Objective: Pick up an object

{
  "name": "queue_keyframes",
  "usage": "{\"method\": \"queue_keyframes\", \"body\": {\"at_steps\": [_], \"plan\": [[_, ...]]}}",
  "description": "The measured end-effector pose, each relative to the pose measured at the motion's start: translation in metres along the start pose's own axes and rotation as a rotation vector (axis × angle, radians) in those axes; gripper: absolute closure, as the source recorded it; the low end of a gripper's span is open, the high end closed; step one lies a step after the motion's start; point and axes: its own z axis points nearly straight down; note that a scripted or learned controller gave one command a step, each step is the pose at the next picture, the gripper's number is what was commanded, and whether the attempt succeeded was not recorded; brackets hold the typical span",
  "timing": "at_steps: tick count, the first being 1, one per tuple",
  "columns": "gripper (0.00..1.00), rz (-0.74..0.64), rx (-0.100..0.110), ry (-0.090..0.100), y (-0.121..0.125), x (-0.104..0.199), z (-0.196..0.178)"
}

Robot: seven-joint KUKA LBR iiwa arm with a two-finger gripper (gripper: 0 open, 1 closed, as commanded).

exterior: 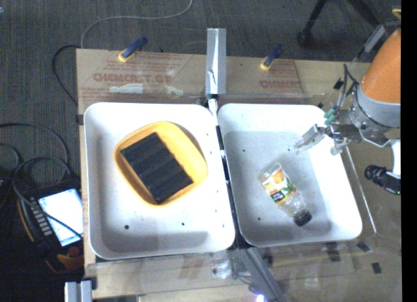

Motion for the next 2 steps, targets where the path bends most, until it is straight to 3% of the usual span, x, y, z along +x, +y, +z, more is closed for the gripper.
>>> {"method": "queue_keyframes", "body": {"at_steps": [1,2], "plan": [[0.0,-0.205,-0.002,0.0,-0.011,0.001,0.141],[0.0,-0.149,-0.023,-0.01,-0.057,0.013,0.148]]}}
